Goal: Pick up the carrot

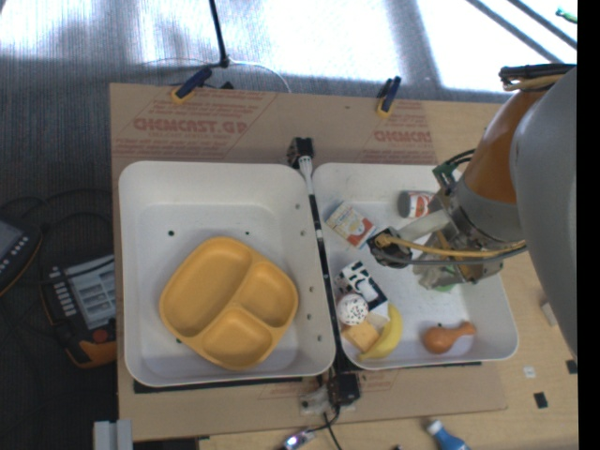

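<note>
The carrot (pixel 444 337) is an orange piece with a thin tapered end pointing right. It lies on the floor of the right bin (pixel 497 345) near the front right corner. My gripper (pixel 448 275) hangs over the middle right of that bin, just behind the carrot and apart from it. The wrist and arm body cover much of the gripper from above. I see nothing held in it.
In the right bin are a small can (pixel 415 202), a white and orange packet (pixel 348 222), a black and white box (pixel 363 283), a white round item (pixel 352 309) and a banana (pixel 385 337). The left bin (pixel 150 195) holds a yellow divided plate (pixel 230 300).
</note>
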Controlling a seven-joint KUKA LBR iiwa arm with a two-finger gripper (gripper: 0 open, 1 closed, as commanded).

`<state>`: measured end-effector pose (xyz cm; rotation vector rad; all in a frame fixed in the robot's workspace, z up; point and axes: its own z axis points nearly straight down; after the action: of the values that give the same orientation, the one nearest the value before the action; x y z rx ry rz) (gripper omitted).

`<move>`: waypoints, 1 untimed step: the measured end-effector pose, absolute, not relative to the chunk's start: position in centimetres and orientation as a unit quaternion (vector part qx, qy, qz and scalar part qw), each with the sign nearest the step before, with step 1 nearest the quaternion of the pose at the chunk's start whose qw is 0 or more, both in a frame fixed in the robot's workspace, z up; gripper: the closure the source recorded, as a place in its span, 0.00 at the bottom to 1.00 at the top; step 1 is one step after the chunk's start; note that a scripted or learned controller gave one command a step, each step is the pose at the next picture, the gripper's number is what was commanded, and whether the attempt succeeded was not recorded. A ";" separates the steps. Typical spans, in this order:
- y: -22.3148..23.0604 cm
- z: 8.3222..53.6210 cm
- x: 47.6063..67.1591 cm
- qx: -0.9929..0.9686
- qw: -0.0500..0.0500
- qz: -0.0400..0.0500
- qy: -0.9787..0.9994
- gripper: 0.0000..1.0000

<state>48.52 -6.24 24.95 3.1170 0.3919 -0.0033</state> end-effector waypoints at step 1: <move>-9.8 15.6 48.3 0.960 -0.001 -0.002 0.282 1.00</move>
<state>48.26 -9.80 15.63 3.0166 0.8853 -0.0061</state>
